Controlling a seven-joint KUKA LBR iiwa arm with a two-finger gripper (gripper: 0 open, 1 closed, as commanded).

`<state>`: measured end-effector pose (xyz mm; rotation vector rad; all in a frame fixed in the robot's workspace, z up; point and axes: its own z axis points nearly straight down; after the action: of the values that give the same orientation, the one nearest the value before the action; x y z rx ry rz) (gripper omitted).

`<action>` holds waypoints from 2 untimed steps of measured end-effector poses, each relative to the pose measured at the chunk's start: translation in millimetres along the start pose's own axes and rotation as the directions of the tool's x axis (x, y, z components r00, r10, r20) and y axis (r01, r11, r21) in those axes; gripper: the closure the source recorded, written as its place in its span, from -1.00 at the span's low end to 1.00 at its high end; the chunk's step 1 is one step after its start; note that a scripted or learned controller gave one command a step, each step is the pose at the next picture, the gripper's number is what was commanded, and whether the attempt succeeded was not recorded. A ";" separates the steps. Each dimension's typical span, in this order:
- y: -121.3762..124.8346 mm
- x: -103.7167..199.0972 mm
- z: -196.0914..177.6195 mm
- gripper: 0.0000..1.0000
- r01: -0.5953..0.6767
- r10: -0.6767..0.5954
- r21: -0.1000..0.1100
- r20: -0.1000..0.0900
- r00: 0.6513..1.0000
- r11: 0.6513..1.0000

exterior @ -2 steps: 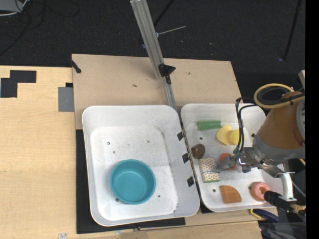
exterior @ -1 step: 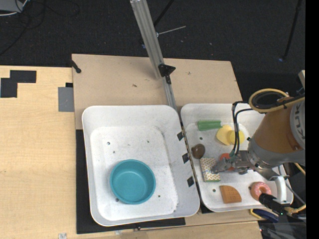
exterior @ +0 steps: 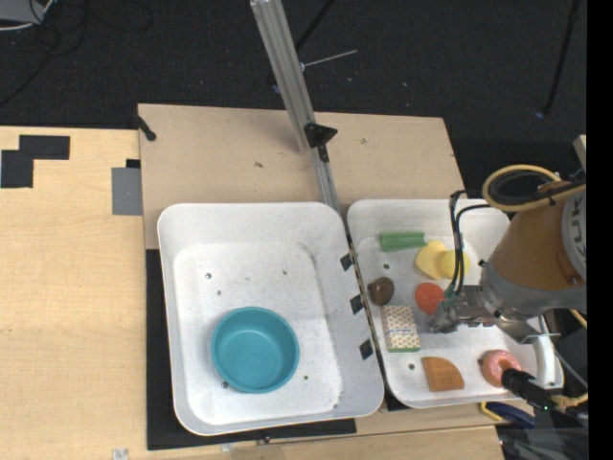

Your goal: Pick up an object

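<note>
My gripper (exterior: 443, 319) is low in the right bin (exterior: 421, 391), below the orange-banded wrist (exterior: 527, 247). It hangs just to the lower right of a red object (exterior: 427, 296) and right of a patterned block (exterior: 401, 329). Around it lie a brown ball (exterior: 381, 289), a yellow piece (exterior: 436, 259), a green bar (exterior: 401, 241), an orange wedge (exterior: 442, 373) and a pink ring (exterior: 497, 365). Nothing can be seen held in the gripper.
The left bin (exterior: 192, 228) holds a blue bowl (exterior: 254, 349) near its front. A metal strut (exterior: 287, 65) slants up from the divide between the bins. Black clips (exterior: 355, 302) line that divide. Cables loop by the arm at the right.
</note>
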<state>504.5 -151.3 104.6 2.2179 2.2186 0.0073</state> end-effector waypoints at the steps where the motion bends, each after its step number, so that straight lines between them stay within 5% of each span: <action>1: 0.4 6.4 -59.8 1.00 0.000 0.000 0.002 0.001 1.000 1.000; 2: 0.8 3.4 -121.7 1.00 0.000 0.000 0.002 0.001 1.000 1.000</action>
<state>504.6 -147.9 226.4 2.2188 2.2188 0.0038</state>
